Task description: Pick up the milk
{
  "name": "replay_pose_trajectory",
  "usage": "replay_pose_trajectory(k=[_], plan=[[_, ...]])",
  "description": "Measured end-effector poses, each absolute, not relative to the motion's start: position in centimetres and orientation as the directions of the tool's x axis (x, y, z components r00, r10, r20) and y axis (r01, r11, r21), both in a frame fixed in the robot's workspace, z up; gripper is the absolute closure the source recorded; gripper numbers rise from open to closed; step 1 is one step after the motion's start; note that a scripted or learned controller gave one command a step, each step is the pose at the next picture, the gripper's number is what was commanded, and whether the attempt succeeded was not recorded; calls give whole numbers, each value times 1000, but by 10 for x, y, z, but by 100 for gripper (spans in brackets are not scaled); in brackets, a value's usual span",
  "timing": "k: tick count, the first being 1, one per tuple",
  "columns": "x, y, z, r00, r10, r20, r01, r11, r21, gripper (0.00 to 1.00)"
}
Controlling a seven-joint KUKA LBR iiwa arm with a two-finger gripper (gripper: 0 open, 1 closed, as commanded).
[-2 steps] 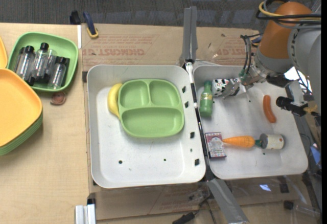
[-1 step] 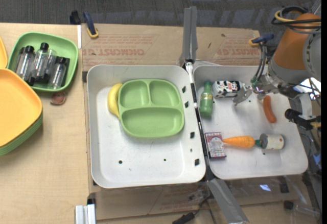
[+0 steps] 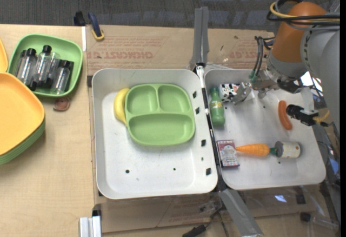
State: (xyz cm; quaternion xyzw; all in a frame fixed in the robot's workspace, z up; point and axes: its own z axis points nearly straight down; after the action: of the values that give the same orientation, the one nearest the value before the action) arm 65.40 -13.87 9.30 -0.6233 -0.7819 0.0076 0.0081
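The milk (image 3: 229, 89) is a small white carton with black cow patches, lying near the back left of the right bin (image 3: 270, 176). My gripper (image 3: 241, 93) reaches in from the right and sits low against the carton's right end. The grey arm with its orange band (image 3: 296, 25) rises behind it at the bin's back right. The gripper's tip overlaps the carton's right end, so I cannot make out whether the carton is in its grasp.
A green bottle (image 3: 217, 107) lies just left of the milk. A red sausage (image 3: 284, 114), a carrot (image 3: 253, 150), a white cylinder (image 3: 290, 149) and a red box (image 3: 227, 153) share the right bin. The left bin (image 3: 140, 171) holds a green divided plate (image 3: 160, 113) and a yellow piece (image 3: 119, 105).
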Motion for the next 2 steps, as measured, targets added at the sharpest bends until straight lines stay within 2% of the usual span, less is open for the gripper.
replay_pose_trajectory(k=[1,2], plan=[[627,-179,92,-15,1000,-1,1000,15,-1,0],[627,-179,101,-17,1000,-2,1000,17,-1,100]])
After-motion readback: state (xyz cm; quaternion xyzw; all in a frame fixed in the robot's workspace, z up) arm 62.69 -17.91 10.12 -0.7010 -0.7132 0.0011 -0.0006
